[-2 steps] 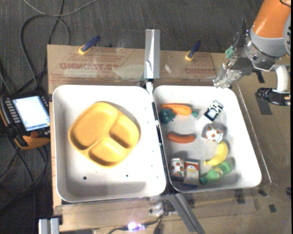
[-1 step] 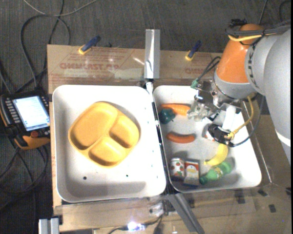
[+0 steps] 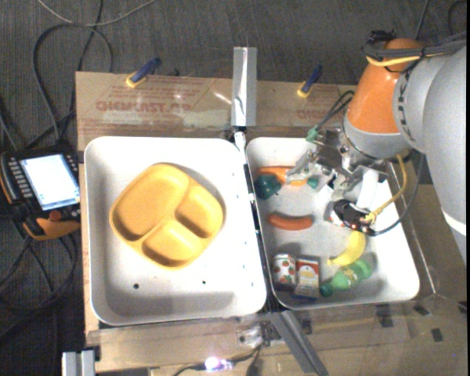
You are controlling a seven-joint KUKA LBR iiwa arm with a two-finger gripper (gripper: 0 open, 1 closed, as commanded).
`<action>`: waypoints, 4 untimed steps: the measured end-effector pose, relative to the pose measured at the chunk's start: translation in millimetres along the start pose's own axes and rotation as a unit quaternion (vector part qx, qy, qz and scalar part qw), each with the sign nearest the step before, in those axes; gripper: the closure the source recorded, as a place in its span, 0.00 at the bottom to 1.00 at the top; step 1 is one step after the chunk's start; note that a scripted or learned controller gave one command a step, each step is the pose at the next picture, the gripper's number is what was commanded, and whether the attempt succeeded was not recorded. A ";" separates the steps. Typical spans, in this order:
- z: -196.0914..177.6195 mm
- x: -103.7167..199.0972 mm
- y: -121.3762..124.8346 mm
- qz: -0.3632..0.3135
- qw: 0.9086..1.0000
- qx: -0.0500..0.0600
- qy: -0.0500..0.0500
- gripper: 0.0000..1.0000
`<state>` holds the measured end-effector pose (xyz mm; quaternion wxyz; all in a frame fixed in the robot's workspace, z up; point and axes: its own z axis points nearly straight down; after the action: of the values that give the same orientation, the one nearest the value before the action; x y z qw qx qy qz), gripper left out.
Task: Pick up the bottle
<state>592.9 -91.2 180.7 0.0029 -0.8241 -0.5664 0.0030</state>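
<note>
Down at the near edge of the right bin (image 3: 411, 284), the green bottle (image 3: 349, 276) lies on its side, and this bottle serves as the landmark for the rest. Touching it on its far side is a yellow banana (image 3: 349, 250), curved and leaning over the bottle's upper end. Just to the bottle's left stand two small packages, a red and white carton (image 3: 308, 276) and, beyond it, a can (image 3: 283, 269) with a red label. Farther from the bottle, toward the middle of the bin, a brown sausage (image 3: 291, 222) lies flat. Farther still, up and to the left of the bottle, a carrot (image 3: 272, 176) with a green top rests near the bin's far wall. The end effector (image 3: 329, 180) hangs well above and beyond the bottle, over the far half of the same bin, with cables looping below it; its fingers are blurred among the wiring, so whether they are apart or together cannot be told. Across the divider, well left of the bottle, the left bin (image 3: 102, 288) on the desk holds a yellow divided plate (image 3: 168, 214).
</note>
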 end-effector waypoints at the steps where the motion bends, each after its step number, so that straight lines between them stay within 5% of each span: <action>1: 68.4 -10.8 21.4 -0.026 1.000 -0.005 0.002 0.00; 2: 73.5 -7.2 60.0 0.068 0.998 0.007 0.018 0.00; 3: 92.7 -30.9 -17.0 0.120 0.993 -0.009 0.004 0.00; 4: 60.5 -54.9 91.7 0.105 0.994 -0.001 -0.001 0.00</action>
<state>658.4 -175.3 119.6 0.0006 -0.8791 -0.4766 0.0037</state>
